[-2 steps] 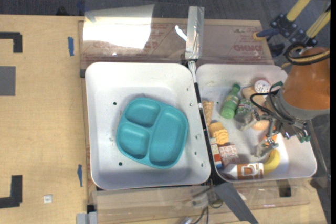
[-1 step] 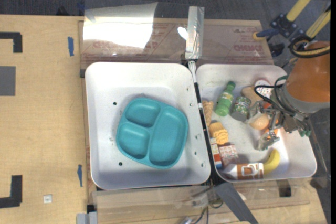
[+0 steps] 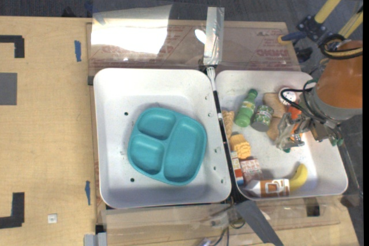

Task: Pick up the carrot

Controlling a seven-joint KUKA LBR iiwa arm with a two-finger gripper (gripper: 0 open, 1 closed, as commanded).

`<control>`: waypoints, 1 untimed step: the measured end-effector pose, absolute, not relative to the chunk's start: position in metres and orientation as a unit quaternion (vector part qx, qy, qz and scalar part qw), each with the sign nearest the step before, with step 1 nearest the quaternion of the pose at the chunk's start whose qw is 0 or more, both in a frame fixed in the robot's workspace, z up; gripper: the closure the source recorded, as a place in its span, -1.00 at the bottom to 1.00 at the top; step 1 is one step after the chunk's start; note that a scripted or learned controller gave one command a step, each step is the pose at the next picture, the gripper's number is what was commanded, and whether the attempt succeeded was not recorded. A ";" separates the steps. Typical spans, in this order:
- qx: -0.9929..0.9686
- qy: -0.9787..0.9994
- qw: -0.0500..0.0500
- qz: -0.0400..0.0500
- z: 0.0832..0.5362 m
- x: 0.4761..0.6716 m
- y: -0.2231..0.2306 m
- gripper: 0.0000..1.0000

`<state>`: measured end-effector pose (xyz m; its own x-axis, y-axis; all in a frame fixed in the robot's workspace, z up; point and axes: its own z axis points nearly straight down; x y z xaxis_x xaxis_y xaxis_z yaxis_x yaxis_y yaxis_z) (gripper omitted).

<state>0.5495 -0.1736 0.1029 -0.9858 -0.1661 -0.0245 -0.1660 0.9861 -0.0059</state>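
— Where's the carrot?

— In the right bin (image 3: 337, 180), towards its right edge. An orange piece (image 3: 294, 114) that looks like the carrot lies right against the claw (image 3: 287, 139), partly hidden by it.

— Is the claw gripping it?

— I cannot tell. The claw is low over the bin, but its state is unclear from this angle.

— What else is in that bin?

— A green bottle (image 3: 248, 108) and a can (image 3: 263, 116) near the middle, and a banana (image 3: 298, 177) by the near right corner. Several small packets lie along the left edge.

— And the left bin (image 3: 104, 124)?

— A teal divided plate (image 3: 167, 146) lies in its middle, well apart from the claw.
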 end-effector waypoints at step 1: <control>-0.055 0.998 0.005 -0.003 0.090 0.494 -0.226 1.00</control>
